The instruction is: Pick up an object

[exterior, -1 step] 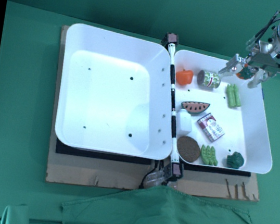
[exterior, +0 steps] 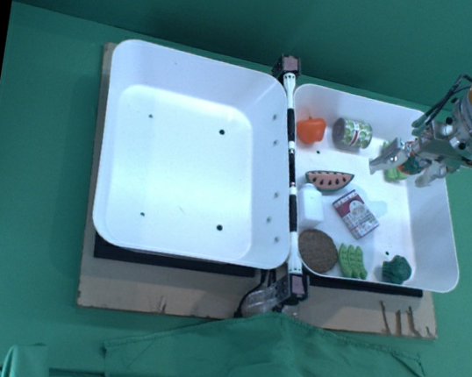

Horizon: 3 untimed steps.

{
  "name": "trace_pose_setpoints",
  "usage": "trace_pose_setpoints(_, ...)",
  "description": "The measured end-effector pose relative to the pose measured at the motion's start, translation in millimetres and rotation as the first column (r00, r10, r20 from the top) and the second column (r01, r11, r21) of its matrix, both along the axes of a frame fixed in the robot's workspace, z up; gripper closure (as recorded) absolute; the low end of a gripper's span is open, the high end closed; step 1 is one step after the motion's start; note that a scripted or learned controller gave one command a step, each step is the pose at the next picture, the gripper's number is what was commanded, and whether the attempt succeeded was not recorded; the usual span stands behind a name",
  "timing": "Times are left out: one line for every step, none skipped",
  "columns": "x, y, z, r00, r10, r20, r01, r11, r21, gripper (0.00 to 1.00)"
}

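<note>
My gripper [exterior: 408,163] hangs over the far right part of the right bin [exterior: 442,234], fingers spread apart. A small green object [exterior: 394,174] shows just below and between them, close to the left finger [exterior: 386,154]; I cannot tell whether it touches either finger. Further left in the same bin lie a green-labelled can [exterior: 351,134] and an orange pepper [exterior: 311,130]. A watermelon slice [exterior: 328,180], a red box [exterior: 355,213] and a white block [exterior: 311,206] sit mid-bin.
A brown round patty [exterior: 318,250], green pea pods [exterior: 352,260] and a dark green broccoli [exterior: 396,269] lie along the right bin's near wall. The left bin [exterior: 118,120] stands beside it. Green cloth [exterior: 279,367] is bunched in front of the bench.
</note>
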<state>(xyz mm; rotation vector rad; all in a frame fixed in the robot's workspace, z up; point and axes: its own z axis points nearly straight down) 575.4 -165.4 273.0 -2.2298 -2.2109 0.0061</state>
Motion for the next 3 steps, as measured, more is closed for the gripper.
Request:
trace_pose_setpoints(-34.8, -23.5, 13.1, 1.0, 0.002, 0.006, -0.002, 1.0, -0.001, 0.0)
trace_pose_setpoints(-32.5, -23.0, 25.4, 1.0, 0.002, 0.014, -0.002, 1.0, -0.003, 1.0)
trace_pose_setpoints(-32.6, -14.6, 77.1, 1.0, -0.01, 0.015, 0.01, 1.0, -0.002, 1.0)
